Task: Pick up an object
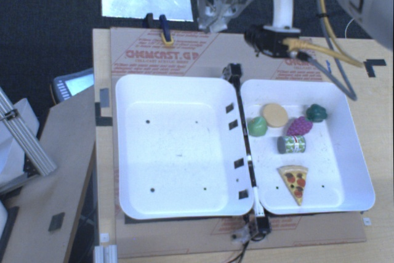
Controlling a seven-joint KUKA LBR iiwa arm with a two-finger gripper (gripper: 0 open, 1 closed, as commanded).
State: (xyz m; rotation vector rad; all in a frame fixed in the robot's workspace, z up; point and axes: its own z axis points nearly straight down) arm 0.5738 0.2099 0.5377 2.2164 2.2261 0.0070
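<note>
Lying in right bin (345,151): pizza slice (295,182), well below fingers (213,20); finger state unclear.

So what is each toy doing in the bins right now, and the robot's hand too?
pizza slice: lying flat, right bin, tip toward the front
can: on its side
purple grapes: resting beside the can
tan round cookie: flat
light green toy: by the divider
dark green toy: near the back
gripper: raised behind the bins, holding nothing
left bin: flat on the bench

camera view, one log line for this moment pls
gripper: raised behind bins | right bin: pizza, can, grapes, cookie | nothing picked yet
</note>
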